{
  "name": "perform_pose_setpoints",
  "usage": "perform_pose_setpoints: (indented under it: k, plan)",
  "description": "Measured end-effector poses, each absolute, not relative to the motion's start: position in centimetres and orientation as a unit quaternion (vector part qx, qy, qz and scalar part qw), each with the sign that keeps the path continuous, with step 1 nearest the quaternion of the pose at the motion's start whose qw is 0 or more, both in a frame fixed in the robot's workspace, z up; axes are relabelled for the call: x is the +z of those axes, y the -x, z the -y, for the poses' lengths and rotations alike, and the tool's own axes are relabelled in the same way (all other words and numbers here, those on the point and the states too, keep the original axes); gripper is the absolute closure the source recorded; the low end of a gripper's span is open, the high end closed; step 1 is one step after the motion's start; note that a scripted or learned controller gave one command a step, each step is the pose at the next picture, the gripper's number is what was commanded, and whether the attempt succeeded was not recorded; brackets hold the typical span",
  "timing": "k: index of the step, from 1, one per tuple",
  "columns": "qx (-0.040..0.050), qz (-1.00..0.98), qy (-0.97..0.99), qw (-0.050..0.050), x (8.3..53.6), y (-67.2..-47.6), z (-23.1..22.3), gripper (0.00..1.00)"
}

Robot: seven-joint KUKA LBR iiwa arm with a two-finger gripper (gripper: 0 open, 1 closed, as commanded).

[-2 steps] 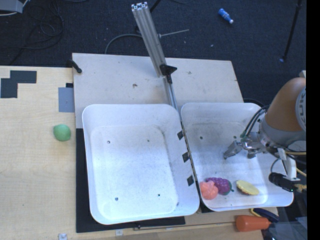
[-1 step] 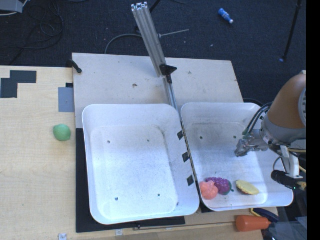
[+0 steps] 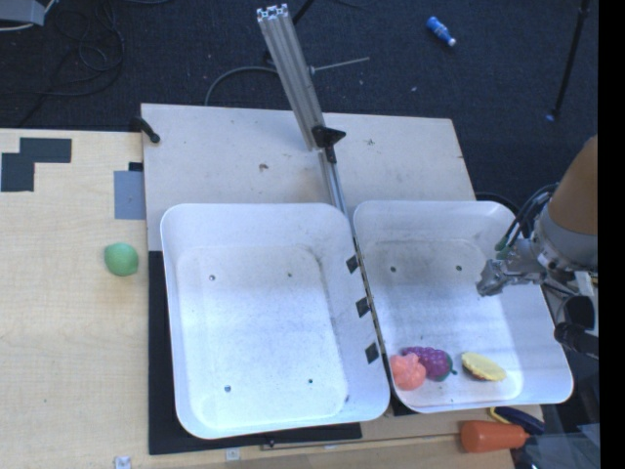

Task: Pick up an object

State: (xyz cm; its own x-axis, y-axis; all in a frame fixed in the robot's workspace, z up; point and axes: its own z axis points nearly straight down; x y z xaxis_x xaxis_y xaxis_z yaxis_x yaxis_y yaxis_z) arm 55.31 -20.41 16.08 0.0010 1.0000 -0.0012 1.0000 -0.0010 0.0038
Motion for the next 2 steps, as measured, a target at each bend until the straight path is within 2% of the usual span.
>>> perform_pose_setpoints:
  k: [2]
  plan:
    - [0.0009, -0.707, -0.707, 0.002, 26.5, -56.0, 19.8, 1.0]
